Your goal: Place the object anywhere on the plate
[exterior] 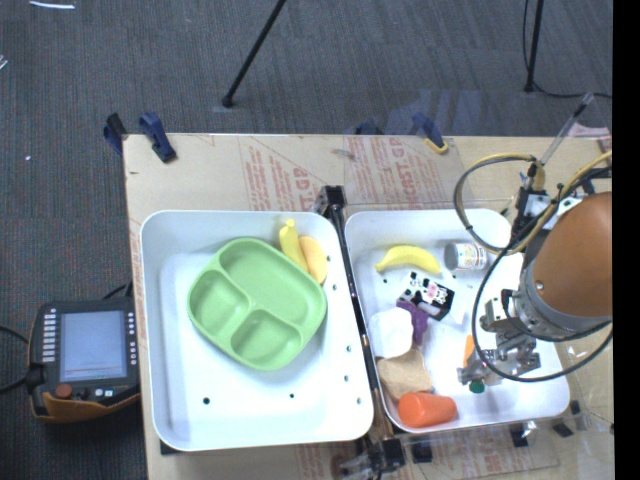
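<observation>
Claw (478, 373) over right bin (500, 223), grip state unclear, wooden bench (250, 168), dark carpet (150, 48), tripod legs (262, 33)

Floor, left of bench: handheld screen unit (87, 356) with cable
Bench back edge: blue clamps (157, 136); yellow clamp (437, 145)
Floor beyond: tripod legs (262, 36), perhaps a camera stand

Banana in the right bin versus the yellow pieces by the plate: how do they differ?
The banana lies in the right bin, apart from the plate; the yellow pieces lie in the left bin, against the plate's rim. The banana is curved; the pieces look straighter. Both are yellow, and neither lies on the plate.
</observation>
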Controlling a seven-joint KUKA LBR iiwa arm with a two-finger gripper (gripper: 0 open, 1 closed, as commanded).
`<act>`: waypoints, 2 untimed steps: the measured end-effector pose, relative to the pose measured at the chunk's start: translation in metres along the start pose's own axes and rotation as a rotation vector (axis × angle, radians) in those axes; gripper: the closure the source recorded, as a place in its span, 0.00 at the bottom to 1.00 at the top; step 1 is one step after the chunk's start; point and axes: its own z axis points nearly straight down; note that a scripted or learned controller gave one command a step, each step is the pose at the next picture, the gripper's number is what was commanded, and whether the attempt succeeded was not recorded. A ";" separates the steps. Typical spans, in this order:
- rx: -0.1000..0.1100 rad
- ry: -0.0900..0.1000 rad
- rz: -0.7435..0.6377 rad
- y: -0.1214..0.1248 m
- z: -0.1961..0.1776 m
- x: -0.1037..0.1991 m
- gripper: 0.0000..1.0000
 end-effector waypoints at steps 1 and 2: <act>0.010 0.001 0.247 -0.001 -0.093 -0.006 1.00; 0.009 0.001 0.647 -0.003 -0.113 0.009 1.00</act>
